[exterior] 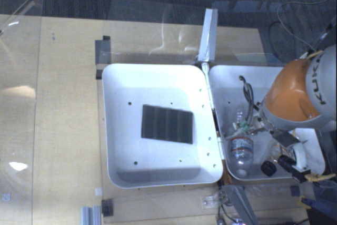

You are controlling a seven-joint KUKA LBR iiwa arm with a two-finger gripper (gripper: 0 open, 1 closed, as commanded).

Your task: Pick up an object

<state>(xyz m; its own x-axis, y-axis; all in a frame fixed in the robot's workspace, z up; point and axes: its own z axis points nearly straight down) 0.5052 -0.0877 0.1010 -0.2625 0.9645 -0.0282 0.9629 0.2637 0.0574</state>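
The pale wooden bench is smooth and flat, with a glossy sheen near its left edge. Two shallow white bins sit on it side by side, their rims touching. Both are smooth moulded trays with rounded corners.

The left bin has small dark holes dotted over its floor. The right bin is partly covered by the arm, which comes in over the bin's right edge. Its rounded orange band bulges above the bin's right half, and the grey wrist below it bends down and leftward toward the middle of the bin floor.

A dark rectangular pad lies flat in the centre of the left bin. It is matt, with ribs running across its short way, and it sits well clear of every wall.

A small clear plastic bottle lies in the right bin, close to the bin's left wall and near its front edge. Its body is see-through and glinting, with a label band around it.

The gripper hangs just above the bottle's upper end. Whether it is apart, together or clamped on the bottle cannot be told, since that spot is a tangle of small metal parts.
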